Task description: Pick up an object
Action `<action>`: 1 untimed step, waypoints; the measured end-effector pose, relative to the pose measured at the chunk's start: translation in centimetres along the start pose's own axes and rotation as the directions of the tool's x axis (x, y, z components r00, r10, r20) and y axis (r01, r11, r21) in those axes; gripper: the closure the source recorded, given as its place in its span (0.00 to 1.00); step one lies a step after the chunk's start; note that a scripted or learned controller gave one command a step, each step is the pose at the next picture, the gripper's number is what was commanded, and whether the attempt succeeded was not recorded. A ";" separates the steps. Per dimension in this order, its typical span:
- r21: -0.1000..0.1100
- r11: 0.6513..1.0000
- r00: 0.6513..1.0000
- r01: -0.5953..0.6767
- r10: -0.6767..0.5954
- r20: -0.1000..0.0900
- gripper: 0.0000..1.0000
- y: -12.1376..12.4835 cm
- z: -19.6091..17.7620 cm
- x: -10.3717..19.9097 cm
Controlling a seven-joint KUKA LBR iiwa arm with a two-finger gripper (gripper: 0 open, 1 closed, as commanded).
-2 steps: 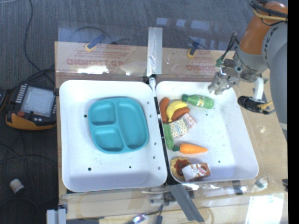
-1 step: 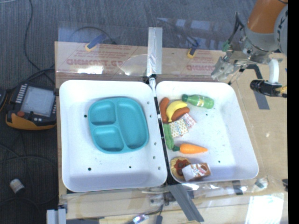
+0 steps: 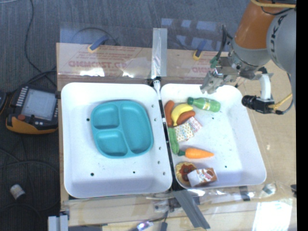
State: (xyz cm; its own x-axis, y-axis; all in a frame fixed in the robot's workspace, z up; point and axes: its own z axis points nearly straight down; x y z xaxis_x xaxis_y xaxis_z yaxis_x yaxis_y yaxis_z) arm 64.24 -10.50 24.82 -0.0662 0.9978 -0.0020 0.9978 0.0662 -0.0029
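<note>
Grey carpet surrounds your worktop [image 3: 269, 143]. Your end effector [image 3: 211, 83] hangs over the right bin's [image 3: 240, 148] far edge, just beside the green bottle [image 3: 204, 104]; whether it grips anything, you cannot tell, and the arm is cut off at right

Dark grey-blue carpet floor [image 3: 120, 8] fills the far and left of the scene. Thin cables [image 3: 19, 4] loop across it at far left. A black and orange handheld control pendant [image 3: 31, 110] lies on the carpet, left of the surface. Small grey cylindrical object [image 3: 17, 191] at near left. Brown cardboard sheet [image 3: 106, 64] with red print and clear film lies along the far edge of the surface. Even, soft light.
</note>
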 end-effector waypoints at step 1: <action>0.000 0.987 0.987 0.161 -0.161 -0.003 1.00 -6.2 6.6 3.9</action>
State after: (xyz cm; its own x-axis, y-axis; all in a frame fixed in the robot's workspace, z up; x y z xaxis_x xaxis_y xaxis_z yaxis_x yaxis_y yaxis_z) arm 57.79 -7.04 18.26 -0.2259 0.9742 0.0013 0.9741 0.2259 -0.0034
